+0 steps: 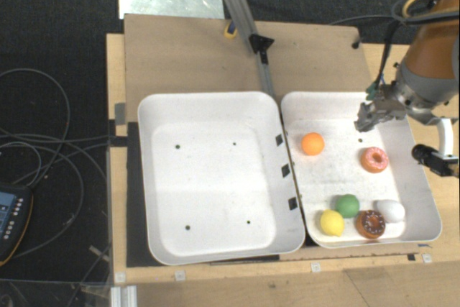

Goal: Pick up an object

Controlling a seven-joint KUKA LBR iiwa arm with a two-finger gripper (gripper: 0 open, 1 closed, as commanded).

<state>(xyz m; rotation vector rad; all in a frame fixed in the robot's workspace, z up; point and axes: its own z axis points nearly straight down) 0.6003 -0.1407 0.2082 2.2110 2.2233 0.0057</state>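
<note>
- The hand (366, 117) hung over the upper part of the right bin (338, 106), near its far right corner, a dark cluster of parts pointing down and to the left; whether it was wide or narrow I could not tell from where I stood.
- Nothing showed between its tips.
- Closest to it lay the pink frosted donut (374, 159), below and just to the right, a small ring with a pale centre hole.
- The orange ball (313, 144) sat lower and off to the left, round and smooth, well apart from the hand.
- Along the near edge of that bin huddled four more pieces: a green ball (348, 205), a yellow lemon-shaped piece (332, 223) touching it, a chocolate donut with sprinkles (371, 224), and a white egg-like piece (391, 211) just beside that donut.
- All looked like glossy plastic toy food.
- The arm (431, 54) came in from the right, its orange band bulky above a grey wrist, bent down toward the bin.
- The left bin (151, 154) lay alongside, shallow, white, with rounded corners and a few dark specks on its floor.
- Both bins rested on a tan tabletop (187, 54).
</note>
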